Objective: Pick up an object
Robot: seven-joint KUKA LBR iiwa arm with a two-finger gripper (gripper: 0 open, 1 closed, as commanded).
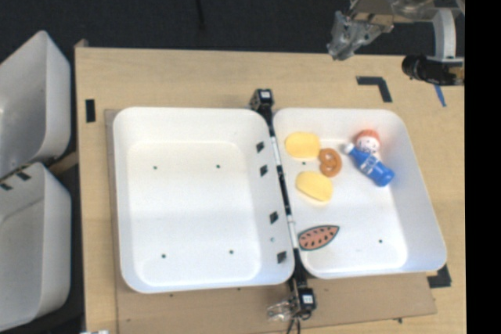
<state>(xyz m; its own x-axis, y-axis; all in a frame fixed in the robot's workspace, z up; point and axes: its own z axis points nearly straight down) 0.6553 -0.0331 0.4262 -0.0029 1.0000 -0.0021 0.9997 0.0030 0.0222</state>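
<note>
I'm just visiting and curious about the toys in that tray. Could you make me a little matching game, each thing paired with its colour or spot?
Things:
1. watermelon slice
2. pretzel
3. toy figure
4. gripper

Descriptions:
A. blue body, red and white head
B. above the bench, beyond the bins
C. brown, between two yellow pieces
D. red with green rind, nearest the right bin's front edge

Pairs: 1-D, 2-C, 3-A, 4-B

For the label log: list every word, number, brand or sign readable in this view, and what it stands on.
No readable text anywhere.
Figurine, right bin: a blue body and a red and white head, no lettering legible.
Watermelon slice: dark seed dots, not characters.
Black marks on the bench: plain tape, no writing.
Gripper: any markings are too blurred to read.
</note>
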